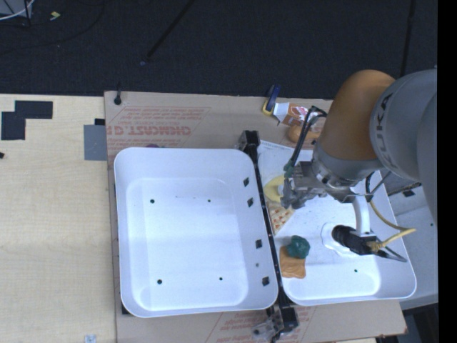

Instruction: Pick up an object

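Gripper [291, 194] sits low over the left end of the right shallow white plastic bin [343, 281], close to the wall it shares with the left shallow white plastic bin [186, 227]. Can't tell how far open it is or whether it has anything; the wrist body blocks it from above.

Right at the gripper are a pale yellow round flat piece [274, 186] and an orange-and-cream checkered flat piece [278, 218]. They're touching or overlapping, can't tell which. The likely target is one of these two.

Risks:
- Both pieces look thin and lie flat, so a grasp could skid off the top or catch both at once.
- They sit tight to the bin wall and the black bar [260, 213] between the bins, so the gripper could hit either on the way down.

Toward the near rim, a dark green round lump [298, 246] rests against a tan-orange flat slab [291, 267]. It's near the gripper and could get nudged.

Beyond the bin, on the brown cardboard sheet [178, 123], are a brownish packet [296, 131] and a blue-and-yellow clip [271, 104], both well apart and not in the way.
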Motion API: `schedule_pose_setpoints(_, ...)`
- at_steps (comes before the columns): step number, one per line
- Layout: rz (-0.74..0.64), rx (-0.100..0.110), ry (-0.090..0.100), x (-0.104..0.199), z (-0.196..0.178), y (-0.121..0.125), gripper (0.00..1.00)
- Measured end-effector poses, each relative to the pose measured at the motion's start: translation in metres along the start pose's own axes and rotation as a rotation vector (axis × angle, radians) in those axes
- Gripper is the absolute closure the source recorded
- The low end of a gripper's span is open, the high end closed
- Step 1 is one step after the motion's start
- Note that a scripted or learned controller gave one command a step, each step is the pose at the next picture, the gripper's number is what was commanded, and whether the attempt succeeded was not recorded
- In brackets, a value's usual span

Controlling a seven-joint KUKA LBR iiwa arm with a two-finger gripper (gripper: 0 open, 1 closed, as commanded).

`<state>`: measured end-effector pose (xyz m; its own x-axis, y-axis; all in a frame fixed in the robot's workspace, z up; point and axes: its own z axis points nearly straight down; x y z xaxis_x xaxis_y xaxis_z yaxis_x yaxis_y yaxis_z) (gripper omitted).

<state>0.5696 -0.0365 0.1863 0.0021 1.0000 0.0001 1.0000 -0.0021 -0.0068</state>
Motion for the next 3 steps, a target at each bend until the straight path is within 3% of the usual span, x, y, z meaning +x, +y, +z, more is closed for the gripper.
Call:
schedule_pose_setpoints(1,-0.006,-0.01,0.0,0.048,-0.002,0.077,1.0)
schedule_pose_setpoints(2,-0.004,-0.014,0.001,0.063,-0.112,0.074,1.0)
schedule_pose_setpoints(3,0.004,-0.004,-0.002,-0.016,-0.099,0.073,1.0)
